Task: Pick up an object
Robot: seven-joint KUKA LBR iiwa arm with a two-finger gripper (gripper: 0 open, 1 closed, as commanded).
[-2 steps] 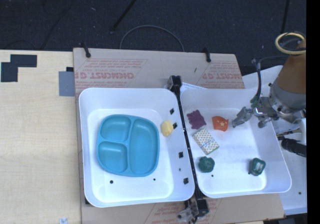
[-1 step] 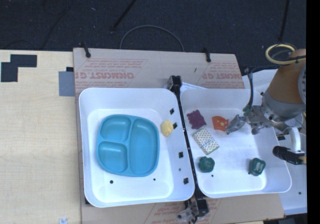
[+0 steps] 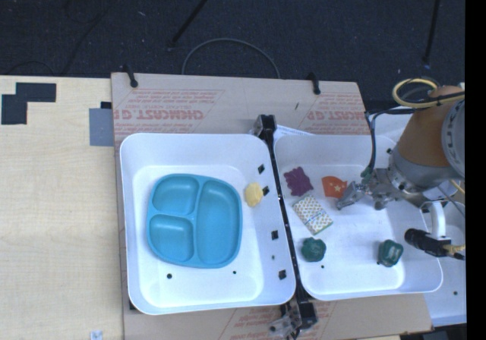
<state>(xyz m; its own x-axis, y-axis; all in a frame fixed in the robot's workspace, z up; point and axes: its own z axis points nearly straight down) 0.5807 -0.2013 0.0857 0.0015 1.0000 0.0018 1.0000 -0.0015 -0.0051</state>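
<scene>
Reaching in from frame right, the pincer (image 3: 351,196) hangs over the right bin (image 3: 357,289), touching the orange-red piece (image 3: 332,186); can't tell if it pinches it. Purple object (image 3: 298,180) & patterned block (image 3: 313,214) lie just left.

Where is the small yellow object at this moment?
The yellow object lies in the left bin, between the blue divided plate and the wall dividing the bins.

light: even, bright | shadows: soft | bins (image 3: 129,179): mild glare | focus: slightly soft
</scene>
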